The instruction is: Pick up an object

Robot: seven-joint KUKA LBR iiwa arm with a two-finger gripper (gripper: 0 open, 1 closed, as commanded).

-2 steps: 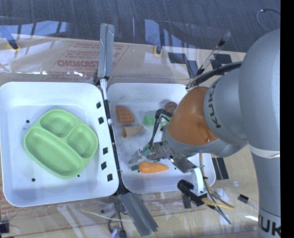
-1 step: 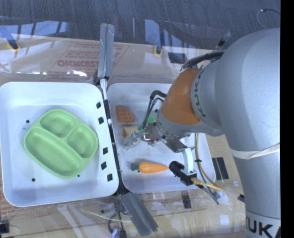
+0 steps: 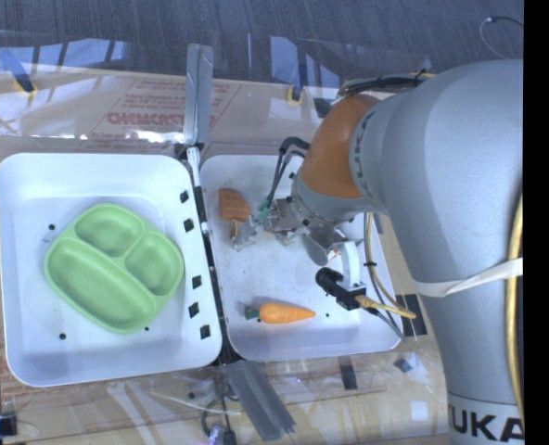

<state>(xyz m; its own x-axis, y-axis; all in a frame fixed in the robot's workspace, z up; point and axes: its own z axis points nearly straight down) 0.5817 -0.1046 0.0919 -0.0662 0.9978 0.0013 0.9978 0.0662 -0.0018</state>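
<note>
Reaching in from the right, low over the right bin (image 3: 367,336), with the gripper (image 3: 256,225) down near the upper-left part of the bin floor, just beside a brown bread-like piece (image 3: 234,204). Hard to tell whether the fingers are spread or pressed together: too small and partly masked by the wrist and cabling; nothing clearly pinched between them. Lying apart toward the bin's lower edge, a toy carrot (image 3: 284,314), orange with a green stub, on its side and untouched, well clear of the tool. Resting in the left bin (image 3: 15,248), a green divided plate (image 3: 114,265), flat and centred, far from the arm's present reach. Judging by the pose, aimed at the bread-like piece as the likeliest target, since the tool sits nearest it and tilted toward the bin's left wall. Possibly awkward: crowding against that wall, leaving little room on one side. No lift evident as yet; pickup apparently not yet done.
</note>
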